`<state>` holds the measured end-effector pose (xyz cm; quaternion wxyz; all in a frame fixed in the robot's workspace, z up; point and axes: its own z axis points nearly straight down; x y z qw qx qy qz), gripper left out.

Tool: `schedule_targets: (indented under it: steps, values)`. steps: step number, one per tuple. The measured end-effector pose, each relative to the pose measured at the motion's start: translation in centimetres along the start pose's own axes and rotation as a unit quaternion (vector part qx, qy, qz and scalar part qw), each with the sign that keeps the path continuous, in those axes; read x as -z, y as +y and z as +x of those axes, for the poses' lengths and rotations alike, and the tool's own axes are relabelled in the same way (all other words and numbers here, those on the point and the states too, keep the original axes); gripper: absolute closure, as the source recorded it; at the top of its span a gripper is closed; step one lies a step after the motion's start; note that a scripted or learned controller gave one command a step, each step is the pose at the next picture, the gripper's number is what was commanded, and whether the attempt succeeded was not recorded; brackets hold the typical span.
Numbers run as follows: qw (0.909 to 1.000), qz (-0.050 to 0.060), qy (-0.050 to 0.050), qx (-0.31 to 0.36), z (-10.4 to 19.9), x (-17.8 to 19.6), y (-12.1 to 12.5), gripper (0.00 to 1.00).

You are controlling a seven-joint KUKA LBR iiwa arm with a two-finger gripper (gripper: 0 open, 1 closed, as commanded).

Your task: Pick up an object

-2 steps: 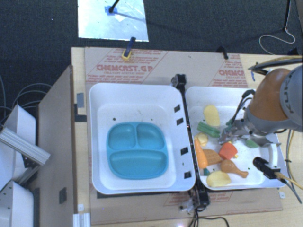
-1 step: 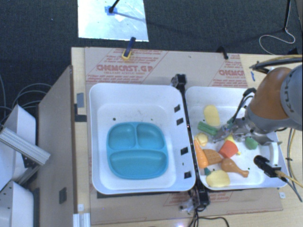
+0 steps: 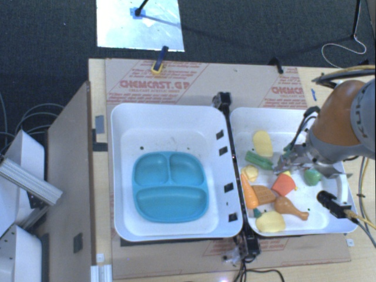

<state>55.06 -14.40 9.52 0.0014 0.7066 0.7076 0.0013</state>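
Cardboard point(image 3: 247, 84) lines bench point(image 3: 67, 175) under bins point(image 3: 120, 134); carpet point(image 3: 41, 34) beyond; pincer point(image 3: 286, 164) among toys point(image 3: 284, 184).

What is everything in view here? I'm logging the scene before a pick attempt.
Left bin: one, white, bench's left.
Right bin: one, white, beside it.
Divided plate: one, blue, in left bin.
Yellow pieces: three, yellow, right bin's left part.
Green pieces: two, green, right bin's middle.
Carrot: one, orange, right bin's left wall.
Red-orange piece: one, red-orange, near the hand.
Brown pieces: two, brown, right bin's near part.
Arm: one, grey with orange band, from right.
Hand: one, dark, over right bin.
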Motion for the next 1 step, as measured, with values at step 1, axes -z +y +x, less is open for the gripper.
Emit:
schedule_targets:
  steps: [1]
  values:
    - [1.0000,-0.005,0.000,0.006,6.77,9.55,6.26,1.00]
